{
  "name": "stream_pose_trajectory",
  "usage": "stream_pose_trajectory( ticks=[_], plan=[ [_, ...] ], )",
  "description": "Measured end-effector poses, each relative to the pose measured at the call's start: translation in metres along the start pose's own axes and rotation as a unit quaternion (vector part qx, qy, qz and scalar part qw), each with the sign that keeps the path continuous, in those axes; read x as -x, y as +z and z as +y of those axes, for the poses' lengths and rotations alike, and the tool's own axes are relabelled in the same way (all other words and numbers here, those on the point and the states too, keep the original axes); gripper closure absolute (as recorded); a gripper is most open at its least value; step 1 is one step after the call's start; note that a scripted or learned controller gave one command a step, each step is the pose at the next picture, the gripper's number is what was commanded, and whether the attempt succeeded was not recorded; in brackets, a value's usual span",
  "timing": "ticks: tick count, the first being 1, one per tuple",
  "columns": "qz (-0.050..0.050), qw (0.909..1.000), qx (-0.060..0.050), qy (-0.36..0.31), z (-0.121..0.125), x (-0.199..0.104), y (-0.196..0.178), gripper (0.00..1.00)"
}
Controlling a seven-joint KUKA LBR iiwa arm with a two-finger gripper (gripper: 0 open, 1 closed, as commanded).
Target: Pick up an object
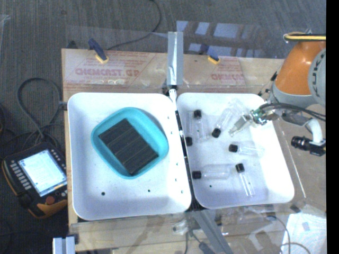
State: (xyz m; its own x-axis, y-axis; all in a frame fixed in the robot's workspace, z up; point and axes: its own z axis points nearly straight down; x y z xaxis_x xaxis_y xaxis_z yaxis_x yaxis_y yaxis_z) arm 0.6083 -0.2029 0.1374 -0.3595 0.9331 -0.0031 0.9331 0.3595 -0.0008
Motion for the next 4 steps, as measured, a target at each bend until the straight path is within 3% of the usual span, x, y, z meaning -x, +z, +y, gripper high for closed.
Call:
stream_pose_trajectory(
  ticks=[1,2,3,4],
  plan=[
    [-0.002,0.9997,0.001,-0.024,0.047,-0.021,0.048,0.0],
    [-0.001,0.9992,-0.017,-0.037,0.066,-0.031,0.047,0.0],
    [-0.005,0.9992,-0.014,-0.038,0.068,-0.03,0.037,1.0],
    [0.001,0.9996,0.001,0.029,0.099,-0.088,-0.047,1.0]
  ],
)
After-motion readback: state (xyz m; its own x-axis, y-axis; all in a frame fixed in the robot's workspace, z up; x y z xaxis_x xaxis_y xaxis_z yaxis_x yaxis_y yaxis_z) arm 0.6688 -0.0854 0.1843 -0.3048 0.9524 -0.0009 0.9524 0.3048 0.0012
